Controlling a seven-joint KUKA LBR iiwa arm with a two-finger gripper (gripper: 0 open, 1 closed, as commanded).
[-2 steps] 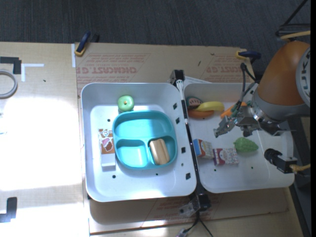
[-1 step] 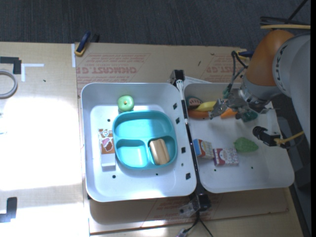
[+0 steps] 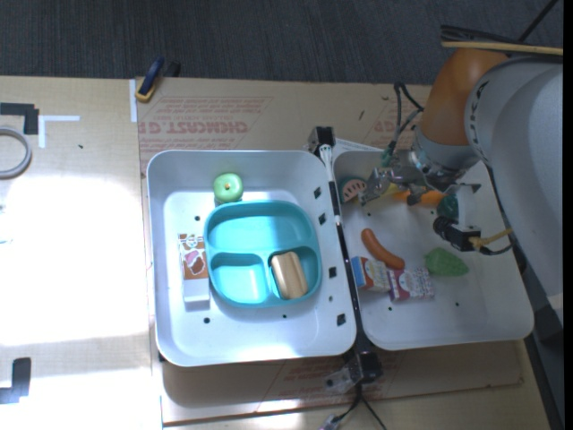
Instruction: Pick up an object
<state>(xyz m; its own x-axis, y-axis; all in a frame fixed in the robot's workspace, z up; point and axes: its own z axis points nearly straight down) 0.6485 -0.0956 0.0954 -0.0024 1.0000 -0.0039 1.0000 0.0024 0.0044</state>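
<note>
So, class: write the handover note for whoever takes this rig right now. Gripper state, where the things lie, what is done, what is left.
Gripper: low over the far left corner of the right bin; whether it is open or shut cannot be told, and nothing is seen held.
Right bin: sausage, packet, green piece.
Left bin: teal divided tray holding a bread piece; green apple behind it, small box at its left.
Done: no pick yet visible.
Left: grasp and lift one object.
</note>
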